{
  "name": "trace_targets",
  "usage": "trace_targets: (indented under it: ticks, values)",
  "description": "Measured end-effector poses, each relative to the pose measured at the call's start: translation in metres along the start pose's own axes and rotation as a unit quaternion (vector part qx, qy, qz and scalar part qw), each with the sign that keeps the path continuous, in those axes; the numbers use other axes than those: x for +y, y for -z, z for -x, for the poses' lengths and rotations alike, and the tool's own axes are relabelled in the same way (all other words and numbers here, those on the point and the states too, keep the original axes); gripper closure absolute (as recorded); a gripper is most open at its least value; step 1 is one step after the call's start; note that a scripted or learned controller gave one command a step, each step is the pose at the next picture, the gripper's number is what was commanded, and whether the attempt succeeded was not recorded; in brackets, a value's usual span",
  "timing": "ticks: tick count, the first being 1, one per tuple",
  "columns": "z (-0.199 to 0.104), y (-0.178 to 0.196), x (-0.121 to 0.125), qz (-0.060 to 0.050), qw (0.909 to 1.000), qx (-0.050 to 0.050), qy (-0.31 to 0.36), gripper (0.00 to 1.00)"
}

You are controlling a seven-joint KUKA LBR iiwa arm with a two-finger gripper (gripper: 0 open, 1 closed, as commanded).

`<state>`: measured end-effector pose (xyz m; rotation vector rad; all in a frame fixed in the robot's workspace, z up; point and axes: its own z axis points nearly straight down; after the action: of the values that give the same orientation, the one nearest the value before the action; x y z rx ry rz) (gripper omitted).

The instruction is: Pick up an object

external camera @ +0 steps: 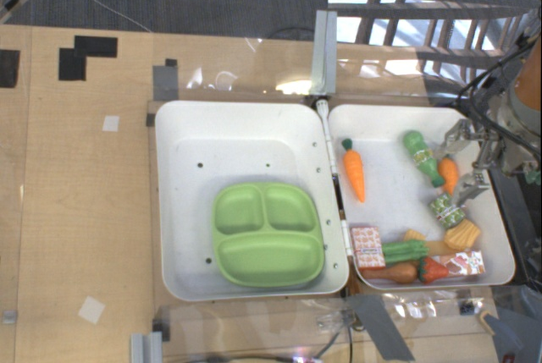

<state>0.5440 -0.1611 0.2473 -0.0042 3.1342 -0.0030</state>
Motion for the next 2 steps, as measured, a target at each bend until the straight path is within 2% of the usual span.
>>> trace_targets:
  ticks: [1,2]
  values:
    - [0.035,-0.129,-0.044,0.002,0.9998,0.007,-0.019,0.0]
    - [0.075,-0.159,-0.043,0.0,1.0,-0.003,-0.002,0.0]
